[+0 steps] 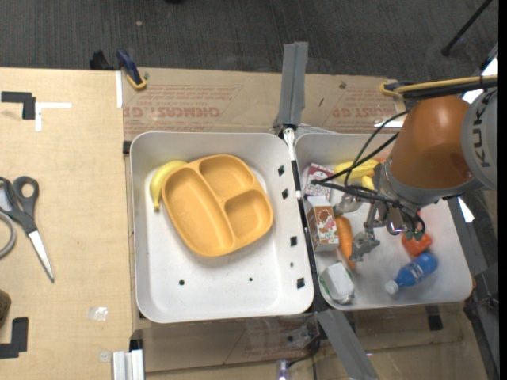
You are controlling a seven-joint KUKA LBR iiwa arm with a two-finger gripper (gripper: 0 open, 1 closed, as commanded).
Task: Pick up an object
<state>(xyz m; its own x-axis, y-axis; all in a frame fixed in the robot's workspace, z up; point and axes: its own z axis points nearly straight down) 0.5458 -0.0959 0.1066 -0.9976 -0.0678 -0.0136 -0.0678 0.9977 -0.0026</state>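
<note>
My gripper hangs low in the right bin, under the grey arm with its orange band. It sits right beside an orange carrot, just to the carrot's right. A small brown carton lies left of the carrot. A blue water bottle and a red object lie to the gripper's right. A white and green item rests near the bin's front. At the bin's back lie a yellow banana-like piece and a red and white packet, partly under cables.
The left bin holds a yellow divided plate with a banana tucked at its left edge. Scissors lie on the bench far left. Cables trail from the arm across the right bin's back.
</note>
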